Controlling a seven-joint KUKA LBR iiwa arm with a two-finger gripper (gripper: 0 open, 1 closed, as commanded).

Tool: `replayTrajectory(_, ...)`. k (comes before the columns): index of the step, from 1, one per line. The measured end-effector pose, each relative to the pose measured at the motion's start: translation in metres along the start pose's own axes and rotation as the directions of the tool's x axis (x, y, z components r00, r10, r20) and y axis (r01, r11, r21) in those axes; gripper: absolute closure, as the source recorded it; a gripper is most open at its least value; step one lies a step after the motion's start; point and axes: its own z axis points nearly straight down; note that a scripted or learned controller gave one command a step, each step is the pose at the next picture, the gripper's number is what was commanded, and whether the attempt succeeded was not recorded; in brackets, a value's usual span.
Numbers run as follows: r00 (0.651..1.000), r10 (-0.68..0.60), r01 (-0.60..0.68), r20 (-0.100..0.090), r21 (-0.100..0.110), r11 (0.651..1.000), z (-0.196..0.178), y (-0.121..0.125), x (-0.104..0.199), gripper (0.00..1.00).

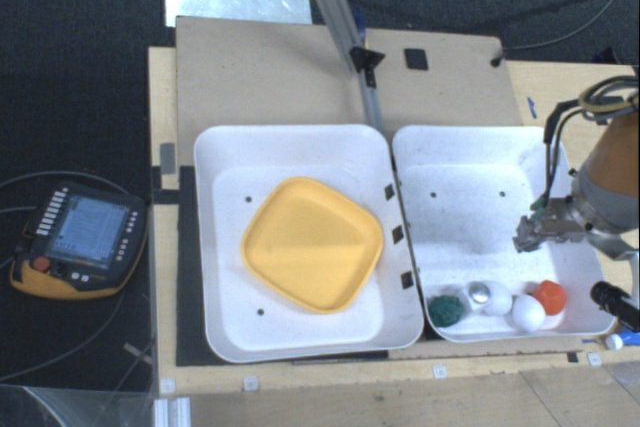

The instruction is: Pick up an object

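Observation:
A yellow square plate (313,242) lies flat in the left bin (225,315). Along the front wall of the right bin (470,205) sit a dark green lump (446,308), a small silvery ball (480,294), a white ball (527,312) and an orange-red object (550,295). My gripper (533,234) hangs at the right side of the right bin, above its floor and a little behind the orange-red object and the white ball. Nothing shows in its grasp.
A grey pole (335,5) slants down from the top to the back edge between the bins. A teach pendant (78,245) lies on the floor at the left. Cables (585,110) loop over the arm at the right edge.

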Motion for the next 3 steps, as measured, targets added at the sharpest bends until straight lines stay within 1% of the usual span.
replayTrajectory(1,1.000,0.001,-0.001,-0.001,0.002,1.000,-0.045,-0.006,-0.001,1.00)
replayTrajectory(2,1.000,0.001,-0.001,0.000,0.000,1.000,-0.105,-0.009,-0.008,1.00)
replayTrajectory(3,1.000,0.000,0.000,-0.001,0.005,1.000,-0.109,-0.009,-0.009,1.00)
